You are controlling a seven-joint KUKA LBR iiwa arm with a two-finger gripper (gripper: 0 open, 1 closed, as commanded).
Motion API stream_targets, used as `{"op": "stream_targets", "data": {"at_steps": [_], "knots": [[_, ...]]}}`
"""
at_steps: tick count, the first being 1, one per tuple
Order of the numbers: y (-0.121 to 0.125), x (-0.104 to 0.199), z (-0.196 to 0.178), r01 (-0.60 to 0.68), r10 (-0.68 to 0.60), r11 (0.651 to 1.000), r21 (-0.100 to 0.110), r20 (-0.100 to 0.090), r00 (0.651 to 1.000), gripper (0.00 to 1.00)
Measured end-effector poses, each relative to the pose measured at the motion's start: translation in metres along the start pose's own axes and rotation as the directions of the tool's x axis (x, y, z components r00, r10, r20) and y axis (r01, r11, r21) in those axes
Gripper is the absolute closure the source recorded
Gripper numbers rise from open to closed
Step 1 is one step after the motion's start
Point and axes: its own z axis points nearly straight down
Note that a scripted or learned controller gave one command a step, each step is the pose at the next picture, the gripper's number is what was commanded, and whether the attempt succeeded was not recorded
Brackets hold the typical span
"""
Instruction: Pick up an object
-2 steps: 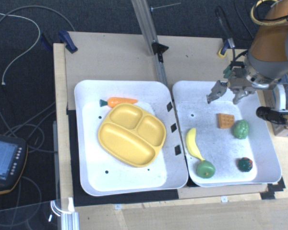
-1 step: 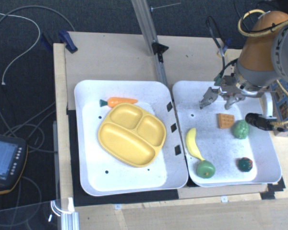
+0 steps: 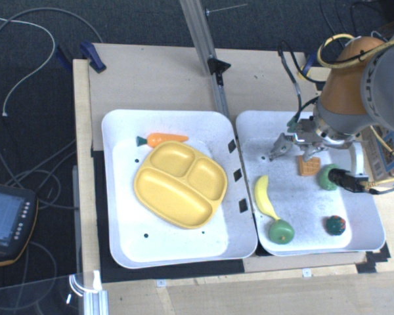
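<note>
looks like the approach step: the hand (image 3: pixel 294 147) hangs open and empty over the right bin (image 3: pixel 295 202); next it needs lowering onto the tan block (image 3: pixel 308 167) just beside it

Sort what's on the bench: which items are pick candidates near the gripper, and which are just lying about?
Job in hand:
gripper, over the right bin
tan block, closest to it
green piece
banana
green apple
red-green fruit

Lying about:
left bin
yellow divided plate
carrot
handheld pendant, off the bench
</note>
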Motion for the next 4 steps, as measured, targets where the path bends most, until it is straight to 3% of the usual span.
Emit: {"op": "stream_targets", "data": {"at_steps": [1,4], "knots": [[0.002,0.001,-0.015,0.001,-0.001,1.0,-0.009,0.0,1.0,1.0],[0.011,0.001,-0.17,0.002,-0.002,1.0,-0.015,0.003,1.0,1.0]]}}
